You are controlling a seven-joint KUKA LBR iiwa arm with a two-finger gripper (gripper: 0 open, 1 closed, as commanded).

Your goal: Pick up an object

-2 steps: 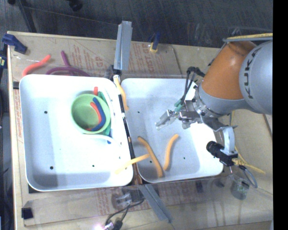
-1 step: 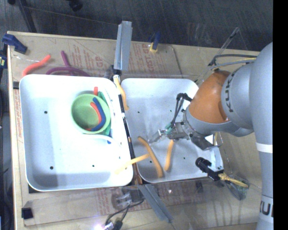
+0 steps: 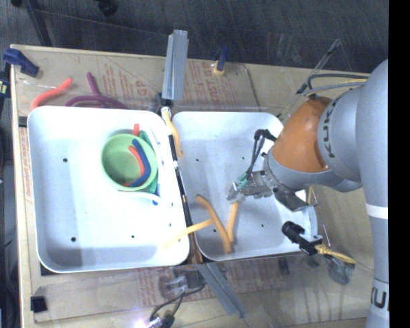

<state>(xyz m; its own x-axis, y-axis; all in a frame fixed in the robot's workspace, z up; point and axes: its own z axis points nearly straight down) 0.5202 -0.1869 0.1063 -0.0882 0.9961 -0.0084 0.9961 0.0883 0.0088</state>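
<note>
My gripper (image 3: 244, 187) hangs low over the middle of the right bin (image 3: 212, 139), below the orange wrist band. A small green bit shows at its tip; I cannot tell if that is a held thing. Just left and below it lie curved orange-yellow strips (image 3: 219, 223) on the bin floor. Another yellow strip (image 3: 188, 231) lies across the divider between the bins. In the left bin (image 3: 61, 203) sits a green bowl (image 3: 126, 161) with a red and a blue curved piece inside it.
A thin yellow piece (image 3: 171, 132) rests along the top of the divider. Red (image 3: 51, 93) and purple (image 3: 96, 101) tubes lie on the bench behind the left bin. A grey metal bar (image 3: 175, 63) stands behind the bins.
</note>
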